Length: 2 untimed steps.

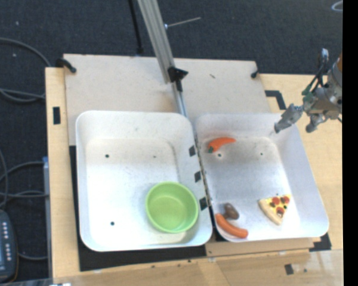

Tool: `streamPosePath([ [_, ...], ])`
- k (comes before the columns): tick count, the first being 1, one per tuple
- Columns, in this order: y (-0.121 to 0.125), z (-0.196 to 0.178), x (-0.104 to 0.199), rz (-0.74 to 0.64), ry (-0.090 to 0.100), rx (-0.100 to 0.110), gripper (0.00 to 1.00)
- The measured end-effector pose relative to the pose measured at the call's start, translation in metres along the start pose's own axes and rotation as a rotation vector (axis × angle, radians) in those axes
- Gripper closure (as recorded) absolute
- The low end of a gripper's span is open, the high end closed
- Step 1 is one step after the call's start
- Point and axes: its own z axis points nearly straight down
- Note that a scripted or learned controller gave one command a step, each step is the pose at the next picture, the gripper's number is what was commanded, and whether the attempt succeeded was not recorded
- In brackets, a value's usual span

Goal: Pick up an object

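Observation:
My gripper [300, 121] hangs at the far right, above the upper right corner of the right bin [298, 159]. Its two fingers are spread apart and nothing sits between them. In the right bin lie an orange carrot [221, 142] near the upper left, a pizza slice [275, 208] at the lower right, a small brown piece [231, 210] and an orange-red sausage [232, 226] at the lower left. A green bowl [172, 207] rests in the lower right of the left bin [107, 136].
A slanted metal rail [159, 40] runs from the top down to the gap between the bins. Cables and a dark pendant [0, 246] lie off the bench at the left.

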Motion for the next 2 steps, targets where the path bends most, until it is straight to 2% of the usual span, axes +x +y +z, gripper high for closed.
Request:
streamPosePath([
  [1,0.0,0.0,0.0,0.0,-0.001,0.0,0.0],
  [2,-0.005,0.062,-0.001,0.004,-0.001,0.006,0.0],
])
